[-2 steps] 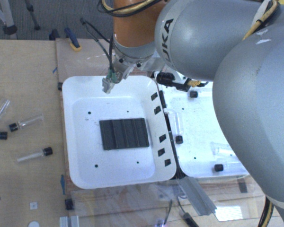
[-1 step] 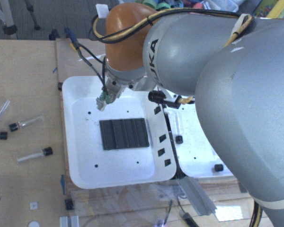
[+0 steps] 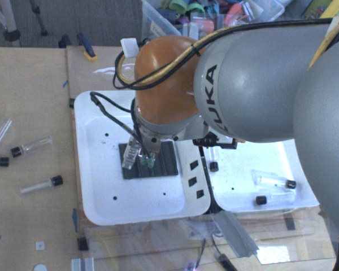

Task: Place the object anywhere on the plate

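Grey carpet runs along the top, and below it a tan bench [image 3: 28, 95] carries two white bins side by side; the left bin [image 3: 96, 202] holds a dark ridged plate [image 3: 168, 161], the right bin [image 3: 305, 193] a clear tube [image 3: 274, 180] with a black cap and a loose black cap [image 3: 261, 200] near it. Largest of all is the arm [image 3: 260, 78], grey, reaching in from the right, with the letters "UKA" readable down its side — the first letter is hidden by the curve; its orange band [image 3: 164, 78] sits over the left bin, yellow and black cables looped across it. Behind, a clear tub [image 3: 214, 4] is packed with coloured toys; no writing on it can be read. On the bench to the left lie several clear tubes with black caps. The gripper [image 3: 140, 158] points down onto the plate's left half; whether its fingers are apart or together cannot be told. At its tip, on the plate, sits a small pale-and-green object [image 3: 131, 156] — touching or gripped, I cannot tell.
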You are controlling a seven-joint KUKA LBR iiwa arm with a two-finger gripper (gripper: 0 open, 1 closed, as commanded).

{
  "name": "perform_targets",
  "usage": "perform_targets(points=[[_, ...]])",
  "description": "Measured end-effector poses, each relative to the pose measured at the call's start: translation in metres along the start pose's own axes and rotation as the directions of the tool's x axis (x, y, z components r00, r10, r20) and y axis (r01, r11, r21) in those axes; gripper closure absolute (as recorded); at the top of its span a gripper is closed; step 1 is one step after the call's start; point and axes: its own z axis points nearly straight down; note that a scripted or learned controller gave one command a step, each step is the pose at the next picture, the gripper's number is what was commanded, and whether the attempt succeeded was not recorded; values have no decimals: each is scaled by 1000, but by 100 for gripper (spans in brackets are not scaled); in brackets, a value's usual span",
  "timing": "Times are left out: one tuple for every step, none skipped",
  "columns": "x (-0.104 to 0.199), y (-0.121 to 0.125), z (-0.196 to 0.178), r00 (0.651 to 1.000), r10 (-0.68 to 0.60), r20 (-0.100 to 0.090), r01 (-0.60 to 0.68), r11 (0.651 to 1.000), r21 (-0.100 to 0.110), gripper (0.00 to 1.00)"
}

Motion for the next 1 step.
perform_targets(points=[[-35, 13, -77, 913, -407, 8, 407, 913, -2, 100]])
